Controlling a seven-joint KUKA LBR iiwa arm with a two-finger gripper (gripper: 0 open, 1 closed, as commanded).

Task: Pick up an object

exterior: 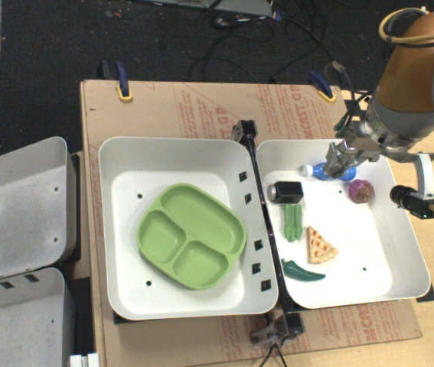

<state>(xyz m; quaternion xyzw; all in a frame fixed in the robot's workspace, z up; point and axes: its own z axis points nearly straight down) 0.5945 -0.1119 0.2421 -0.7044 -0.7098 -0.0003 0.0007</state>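
The gripper [337, 164] hides part of a blue object [347, 172] in the right bin [400, 266]; finger state unclear; pizza slice [320, 246] nearby; green tray [192, 235] fills the left bin [125, 167].

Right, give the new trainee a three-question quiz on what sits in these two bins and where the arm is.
1. True or false: the green divided tray lies in the right bin.
2. Which thing lies closest to the gripper?
A. the pizza slice toy
B. the blue object
C. the dark green pepper
3. Fill in: the tray has ___ compartments.

Key
1. False: it lies in the left bin.
2. B: the gripper is right over the blue object at the right bin's far edge, with the purple ball a little nearer the camera.
3. Three.
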